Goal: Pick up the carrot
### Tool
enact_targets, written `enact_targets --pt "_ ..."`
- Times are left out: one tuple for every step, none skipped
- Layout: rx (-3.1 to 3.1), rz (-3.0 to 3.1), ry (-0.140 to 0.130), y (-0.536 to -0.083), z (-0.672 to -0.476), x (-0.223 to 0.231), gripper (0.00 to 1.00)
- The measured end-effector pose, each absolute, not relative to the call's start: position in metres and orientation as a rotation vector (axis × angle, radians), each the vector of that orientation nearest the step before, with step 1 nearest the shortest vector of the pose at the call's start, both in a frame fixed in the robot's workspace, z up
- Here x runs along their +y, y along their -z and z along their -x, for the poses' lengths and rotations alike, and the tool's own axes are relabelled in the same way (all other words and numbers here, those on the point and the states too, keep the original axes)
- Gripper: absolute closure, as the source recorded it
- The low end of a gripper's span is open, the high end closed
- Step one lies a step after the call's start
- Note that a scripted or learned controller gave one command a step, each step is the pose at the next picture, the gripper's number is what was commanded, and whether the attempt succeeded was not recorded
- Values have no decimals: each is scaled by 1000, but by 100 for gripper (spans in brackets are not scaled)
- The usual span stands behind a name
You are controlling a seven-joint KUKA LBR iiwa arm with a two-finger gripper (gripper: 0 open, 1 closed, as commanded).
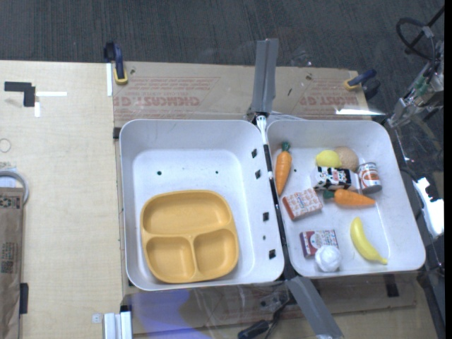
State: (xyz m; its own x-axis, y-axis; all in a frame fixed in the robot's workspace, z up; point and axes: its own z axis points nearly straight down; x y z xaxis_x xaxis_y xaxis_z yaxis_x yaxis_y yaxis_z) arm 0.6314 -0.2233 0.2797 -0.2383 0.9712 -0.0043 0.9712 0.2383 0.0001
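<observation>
**Two carrots in the right bin, either a light, stiff pick**

We cannot tell how the tool stands, spread or pressed together, nor can we judge the arm's pose.

The right bin (393, 144) holds two candidates. One carrot (282, 171) lies along the bin's left wall, green top toward the far edge and tip toward the near edge. It sits just beside the wall, so we judge there is little room on that side. The second carrot (352, 199) lies crosswise near the bin's middle, its green end touching the cow-print carton (333, 179), with the can (369, 178) just beyond it.

Both look like toy food, so we judge them light, rigid, smooth and somewhat slippery, tapering toward the tip. We would take hold across the thick half near the top, where a pinch will not squeeze off the taper.
</observation>
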Motion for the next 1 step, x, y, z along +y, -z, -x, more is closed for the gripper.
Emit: enact_targets --pt "2469 -1934 6 -289 -632 -224 100"
